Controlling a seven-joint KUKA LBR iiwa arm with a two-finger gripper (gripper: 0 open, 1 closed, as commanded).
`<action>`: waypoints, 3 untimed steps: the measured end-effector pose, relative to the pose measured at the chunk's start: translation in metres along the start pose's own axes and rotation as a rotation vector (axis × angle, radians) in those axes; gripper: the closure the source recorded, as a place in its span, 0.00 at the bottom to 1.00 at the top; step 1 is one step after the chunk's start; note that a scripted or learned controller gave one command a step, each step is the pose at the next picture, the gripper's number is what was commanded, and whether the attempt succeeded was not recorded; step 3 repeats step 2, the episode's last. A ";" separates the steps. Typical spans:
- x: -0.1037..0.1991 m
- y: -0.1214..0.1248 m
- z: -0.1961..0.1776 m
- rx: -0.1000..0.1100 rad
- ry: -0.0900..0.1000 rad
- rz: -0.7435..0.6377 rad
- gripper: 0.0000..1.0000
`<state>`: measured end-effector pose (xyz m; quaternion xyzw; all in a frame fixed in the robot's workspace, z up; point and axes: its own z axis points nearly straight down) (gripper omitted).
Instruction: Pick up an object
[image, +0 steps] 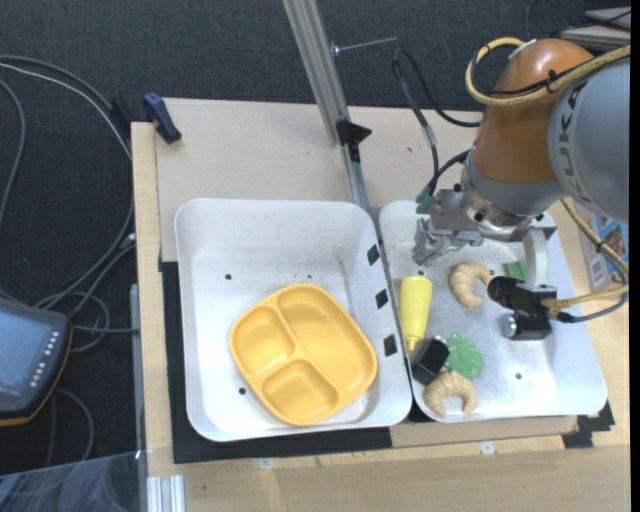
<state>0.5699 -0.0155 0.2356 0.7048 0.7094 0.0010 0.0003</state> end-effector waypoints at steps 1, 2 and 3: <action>0.057 0.018 -0.007 -0.001 0.002 -0.001 1.00; 0.107 0.031 0.001 0.000 0.001 0.000 1.00; 0.107 0.031 0.001 0.000 0.001 0.000 1.00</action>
